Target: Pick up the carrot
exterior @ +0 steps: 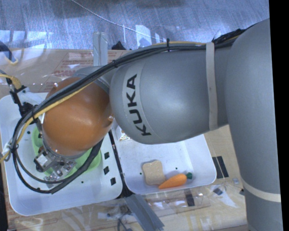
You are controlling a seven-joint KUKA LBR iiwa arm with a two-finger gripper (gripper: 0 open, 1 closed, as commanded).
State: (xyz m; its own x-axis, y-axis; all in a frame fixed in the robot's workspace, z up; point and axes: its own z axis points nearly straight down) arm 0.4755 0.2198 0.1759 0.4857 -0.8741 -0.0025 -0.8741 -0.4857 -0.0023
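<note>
The carrot (173,181), orange with a small green top, lies near the front edge of the right bin (201,155), just right of a tan square block (153,172). My arm stretches from the right across both bins, its orange band (76,116) over the left bin (22,193). The gripper (52,168) hangs low over the left bin, far left of the carrot, and the wrist hides its fingers. Nothing can be seen held in it.
A light green object (91,162) lies in the left bin, mostly covered by the wrist. Black cables (26,176) loop around the gripper. The big grey arm link (182,90) hides the back of the right bin. Tape strips (143,212) lie on the bench in front.
</note>
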